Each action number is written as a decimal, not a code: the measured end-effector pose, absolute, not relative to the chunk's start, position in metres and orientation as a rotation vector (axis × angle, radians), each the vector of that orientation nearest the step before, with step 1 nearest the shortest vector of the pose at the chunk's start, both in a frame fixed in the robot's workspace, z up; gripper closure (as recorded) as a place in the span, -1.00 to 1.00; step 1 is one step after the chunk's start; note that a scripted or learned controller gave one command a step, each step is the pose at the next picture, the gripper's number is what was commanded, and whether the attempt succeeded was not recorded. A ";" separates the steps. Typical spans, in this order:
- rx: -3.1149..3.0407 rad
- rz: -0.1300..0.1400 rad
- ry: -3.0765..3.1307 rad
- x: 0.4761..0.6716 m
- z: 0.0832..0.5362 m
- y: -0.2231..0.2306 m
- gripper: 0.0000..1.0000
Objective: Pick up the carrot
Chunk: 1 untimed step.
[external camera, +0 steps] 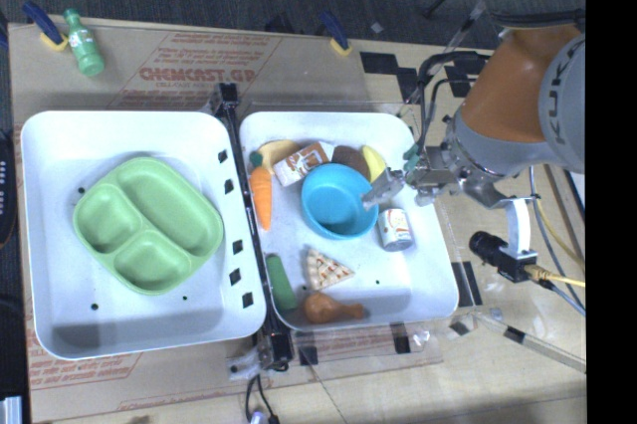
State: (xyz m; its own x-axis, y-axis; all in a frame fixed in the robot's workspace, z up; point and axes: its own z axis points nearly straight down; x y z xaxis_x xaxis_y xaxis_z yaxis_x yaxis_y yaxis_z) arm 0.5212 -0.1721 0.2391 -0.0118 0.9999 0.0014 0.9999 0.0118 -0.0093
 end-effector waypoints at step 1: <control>-2.065 0.013 -2.353 0.508 0.159 -0.113 -1.00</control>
